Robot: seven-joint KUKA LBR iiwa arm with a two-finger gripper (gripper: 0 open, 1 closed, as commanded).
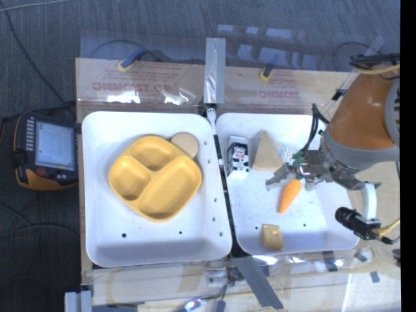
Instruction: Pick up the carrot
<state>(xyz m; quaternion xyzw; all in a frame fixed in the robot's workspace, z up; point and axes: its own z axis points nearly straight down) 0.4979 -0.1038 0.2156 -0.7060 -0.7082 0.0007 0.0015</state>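
We have one camera. It sits high above the table [58,252] and looks down at a slant. It does not move. We see both white bins side by side: the left bin [97,239] and the right bin [325,233]. The far edge of the table lies toward the top of the picture, past the bins, and the near edge lies below them. The camera is far enough back that both bins fit, with dark floor [39,44] beyond the left bin. The arm [367,109] comes in on the right, beside the right bin.
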